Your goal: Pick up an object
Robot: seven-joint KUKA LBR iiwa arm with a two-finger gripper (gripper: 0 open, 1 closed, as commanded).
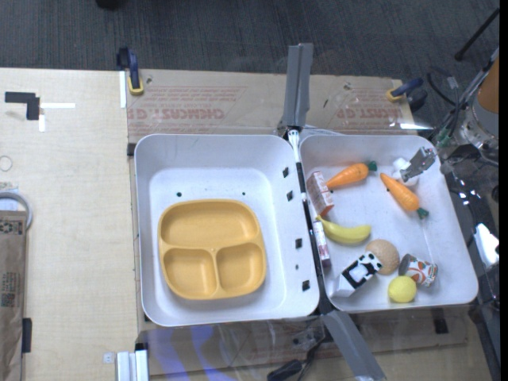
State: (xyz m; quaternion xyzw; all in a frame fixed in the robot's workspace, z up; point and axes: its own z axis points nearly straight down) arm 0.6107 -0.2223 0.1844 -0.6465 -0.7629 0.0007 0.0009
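The carrot (399,193) lying just below and beside the pincer (418,163) is judged the likeliest thing to be picked up; it rests flat on the floor of the right bin (464,236), its thick end towards the pincer and its green tip pointing away and down. It is taken to be a light, stiff plastic toy with a smooth, somewhat slippery skin; a hold across its thicker half is advised, since the taper would let it slide out if it were pinched near the tip. Whether the pincer is spread or pressed together cannot be told; nothing is seen between its tips. A second carrot (349,175) lies a little further off, to the left of the pincer at much the same height; beyond it a small red carton (320,194) leans against the bin wall. Further down, a banana (346,231), a tan ball (382,253), a black-and-white block (361,271), a small printed cup (421,271) and a lemon (402,290) are gathered. Farthest left, a yellow divided plate (212,248) sits in the left bin (151,213) on the surface (63,213).
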